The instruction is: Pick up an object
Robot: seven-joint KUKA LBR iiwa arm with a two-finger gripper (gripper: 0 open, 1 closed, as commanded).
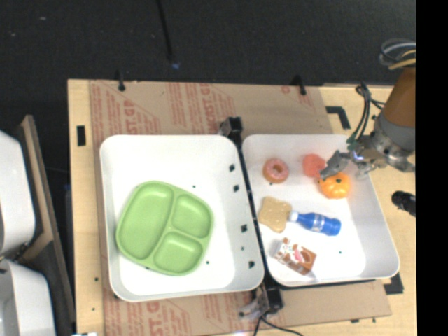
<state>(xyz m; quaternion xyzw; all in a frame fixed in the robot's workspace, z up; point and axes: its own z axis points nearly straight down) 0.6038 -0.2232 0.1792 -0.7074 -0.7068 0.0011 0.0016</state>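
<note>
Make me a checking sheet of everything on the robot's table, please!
Surface: wooden bench bearing two white bins, left bin and right bin.
Job's things: in the right bin, pink donut, red piece, orange fruit, toast slice, blue bottle, brown packet.
Clutter: green divided plate in the left bin.
Grippers: tool above the orange fruit.
Cables: black cable on the dark floor.
Surroundings: white units at left.

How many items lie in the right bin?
6: donut and red piece at the back, orange beside the pincer, bread and bottle mid-bin, packet in front.
</note>
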